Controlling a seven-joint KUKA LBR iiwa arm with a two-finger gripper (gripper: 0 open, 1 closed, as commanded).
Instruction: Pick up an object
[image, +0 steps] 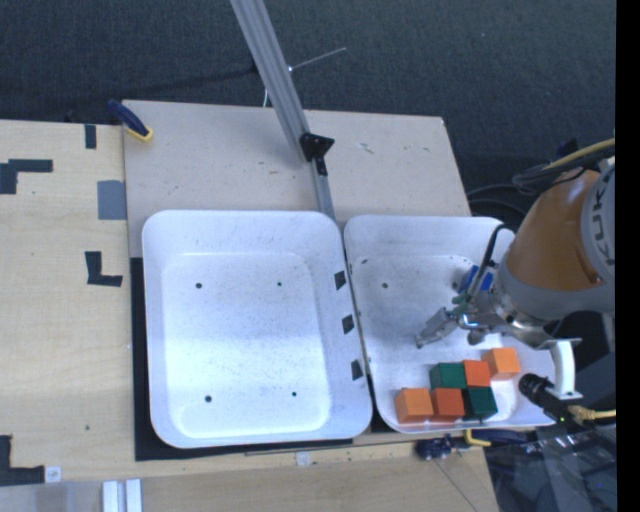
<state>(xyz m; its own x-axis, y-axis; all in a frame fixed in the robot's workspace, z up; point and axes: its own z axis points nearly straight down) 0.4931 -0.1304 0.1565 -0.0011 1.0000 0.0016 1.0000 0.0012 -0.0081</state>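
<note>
The two-finger metal gripper (440, 328) hangs over the middle of the right-hand shallow white plastic bin (410, 250), its slim fingers splayed apart and nothing between them; the step in hand looks like the approach to a grasp, and doing it well would mean carrying the fingers toward the near right corner, squaring them over a single block and coming down with one finger on each free side, since the blocks lie packed together and a finger could land on a neighbour; there sit an orange cube (413, 404), a second orange cube (449, 402), a dark green block (449, 376), another dark green block (482, 401) and two further orange blocks (477, 373) (505, 360), touching or just beside one another; the left-hand shallow white plastic bin (245, 330) holds no blocks.
</note>
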